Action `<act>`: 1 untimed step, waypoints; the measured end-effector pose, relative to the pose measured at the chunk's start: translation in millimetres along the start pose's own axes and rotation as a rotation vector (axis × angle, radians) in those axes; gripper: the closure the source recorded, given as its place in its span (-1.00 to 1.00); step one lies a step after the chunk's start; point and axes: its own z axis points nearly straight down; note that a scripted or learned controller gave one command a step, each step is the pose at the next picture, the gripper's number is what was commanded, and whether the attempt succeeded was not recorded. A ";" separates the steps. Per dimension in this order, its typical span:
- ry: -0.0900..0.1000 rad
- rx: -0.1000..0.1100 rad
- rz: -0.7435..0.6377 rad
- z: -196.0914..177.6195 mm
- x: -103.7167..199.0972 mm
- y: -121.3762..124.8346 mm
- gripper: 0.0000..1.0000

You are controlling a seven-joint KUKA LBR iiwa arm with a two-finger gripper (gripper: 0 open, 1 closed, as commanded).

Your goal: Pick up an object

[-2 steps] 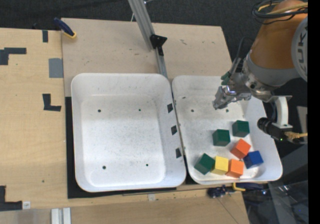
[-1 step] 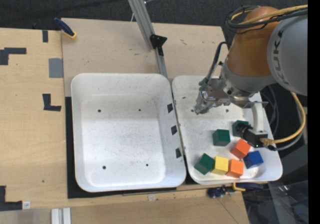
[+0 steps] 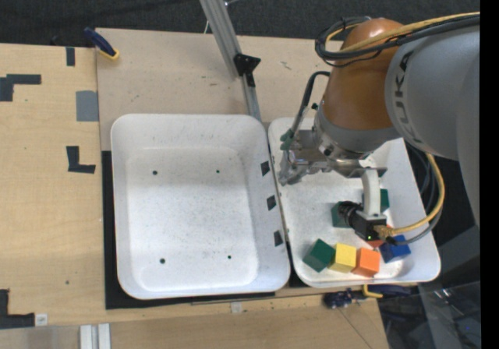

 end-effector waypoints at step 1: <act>0.000 0.000 -0.003 6.5 63.6 -1.9 1.00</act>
